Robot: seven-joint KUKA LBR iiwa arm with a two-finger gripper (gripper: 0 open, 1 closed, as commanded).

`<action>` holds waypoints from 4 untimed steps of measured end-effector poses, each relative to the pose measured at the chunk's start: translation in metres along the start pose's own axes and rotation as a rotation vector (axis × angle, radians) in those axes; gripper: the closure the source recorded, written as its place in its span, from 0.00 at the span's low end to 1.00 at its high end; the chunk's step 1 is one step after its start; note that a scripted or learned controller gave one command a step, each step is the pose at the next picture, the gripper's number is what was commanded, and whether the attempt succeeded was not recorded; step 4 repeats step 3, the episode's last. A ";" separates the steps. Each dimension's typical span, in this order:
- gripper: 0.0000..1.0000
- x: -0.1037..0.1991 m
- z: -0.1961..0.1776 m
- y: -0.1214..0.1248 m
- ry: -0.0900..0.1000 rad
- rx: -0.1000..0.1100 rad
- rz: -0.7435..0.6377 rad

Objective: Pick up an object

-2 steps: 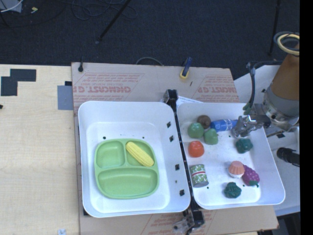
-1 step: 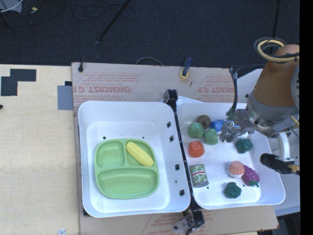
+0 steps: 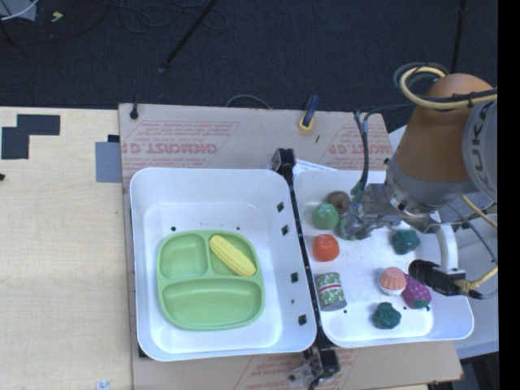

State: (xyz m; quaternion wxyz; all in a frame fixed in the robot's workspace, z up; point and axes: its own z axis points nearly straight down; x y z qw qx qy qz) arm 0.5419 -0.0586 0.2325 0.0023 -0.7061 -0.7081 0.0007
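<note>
So the hand (image 3: 357,222) sits low in the right bin (image 3: 455,331), up near its back-left corner, just beside a round green toy (image 3: 326,215) and a brownish one (image 3: 339,200). Can't tell if it's apart or together, it's all dark metal from this angle, and nothing visibly sits between its tips.

The right bin is pretty crowded: an orange-red tomato-looking piece (image 3: 326,248) right below the green ball, a small printed can (image 3: 331,291) close to the divider wall, a pink shell-shaped thing (image 3: 393,280), purple grapes (image 3: 418,292) touching it, a dark green broccoli-ish lump (image 3: 387,316) near the front edge, and a teal piece (image 3: 405,240) tucked by the arm (image 3: 443,145). The middle of that bin has a bit of open floor, between the tomato and the shell.

The left bin (image 3: 150,299) has way more room. Just a green divided plate (image 3: 211,303) in it, with a corn cob (image 3: 232,255) lying in its upper-right compartment. Wide white margin around the plate.
</note>
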 end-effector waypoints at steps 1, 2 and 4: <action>1.00 0.052 0.014 -0.010 -0.001 0.001 0.001; 1.00 0.085 0.014 -0.020 -0.001 0.001 0.001; 1.00 0.082 -0.003 -0.023 -0.002 -0.002 0.002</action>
